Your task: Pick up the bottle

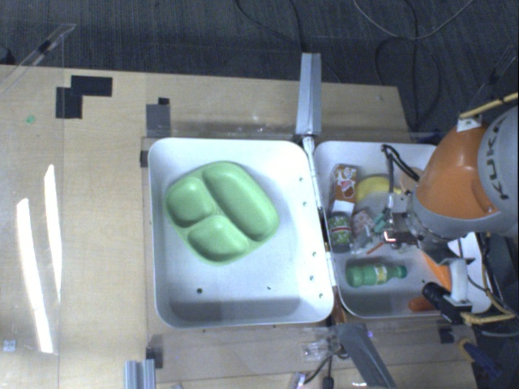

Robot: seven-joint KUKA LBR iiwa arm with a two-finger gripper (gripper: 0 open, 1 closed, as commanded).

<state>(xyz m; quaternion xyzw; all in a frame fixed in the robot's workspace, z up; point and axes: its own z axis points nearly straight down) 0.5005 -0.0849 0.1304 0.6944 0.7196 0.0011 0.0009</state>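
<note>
The counter (pixel 97 217) carries two shallow white bins side by side, separated by a metal divider rail (pixel 309 96) that runs toward the far edge. The right bin (pixel 357 306) serves as the reference landmark below.

Task object: the bottle (pixel 375 274) lies on its side on the floor of the right bin, near that bin's front wall. Its body is green with a yellow-green label, and its cap end points toward the right side of the bin. It is not in contact with the end effector.

Other contents of the right bin: a small red-and-orange packet (pixel 345 181) sits in the far left corner. A yellow rounded object (pixel 372 187) lies just beside the packet, toward the bin's centre. A small dark-labelled container (pixel 340 227) stands against the bin's left wall, between the packet and the bottle. An orange item (pixel 421 303) shows at the bin's front right, partly hidden by the arm.

Arm: the arm (pixel 462 185) enters over the right side of the right bin, with its orange band above the wrist. The end effector (pixel 383 232) sits low over the middle of the right bin, just beyond the bottle on the far side. Whether its fingers are apart or together cannot be determined; surrounding clutter obscures them.

Left of the right bin, the left bin (pixel 243 306) holds a green three-compartment tray (pixel 221 211), placed toward its far left.
</note>
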